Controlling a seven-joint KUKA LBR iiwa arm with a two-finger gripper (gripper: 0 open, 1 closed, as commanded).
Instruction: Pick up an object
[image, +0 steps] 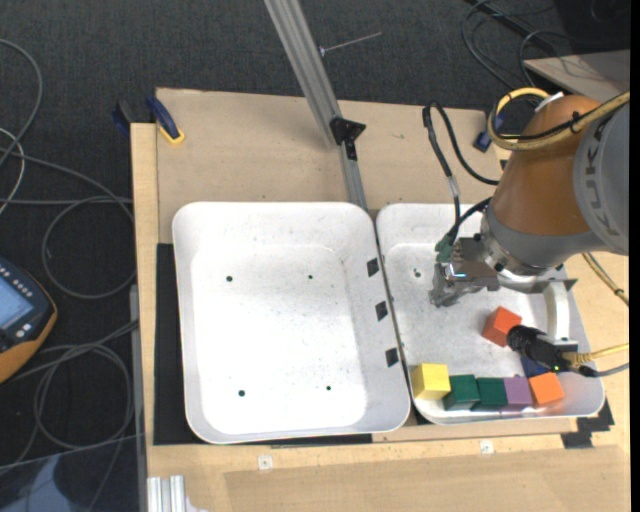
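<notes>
- We are logging five blocks sitting in a row along the lower edge of the right bin (405, 250), at the lower right of the frame. From left to right they are a yellow block (432, 379), a dark green block (461, 390), a green block (492, 392), a purple block (518, 392) and an orange block (547, 388), each touching or just beside the next.
- A red block (500, 326) is lying alone just above the row, tilted, toward the bin's right side.
- The gripper (447, 292) is pointing down over the bare floor in the middle of the right bin, up and to the left of the red block and apart from it.
- We are unable to tell whether the gripper is open or closed.
- The arm (545, 190) is reaching in from the right of the frame.
- The left bin (270, 330) is lying beside the right bin, filling the frame's centre.
- A metal bar (320, 90) is slanting across the top of the frame.
</notes>
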